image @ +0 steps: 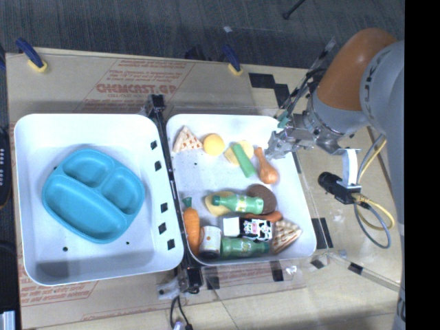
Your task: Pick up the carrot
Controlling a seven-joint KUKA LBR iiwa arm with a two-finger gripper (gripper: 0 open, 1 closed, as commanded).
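Saw the carrot (192, 229) lying untouched at the near left wall of the right bin (227, 120), not picked up yet, with the gripper (273, 145) well apart by the far right rim; couldn't tell if open or closed.

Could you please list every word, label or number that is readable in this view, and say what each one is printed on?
"CHEMCAST GP": red print on the brown board under the bins, above the left bin.
Smaller red lines around it: too blurred to read.
Labels on the green bottle and the black-and-white carton in the right bin: too small to read.
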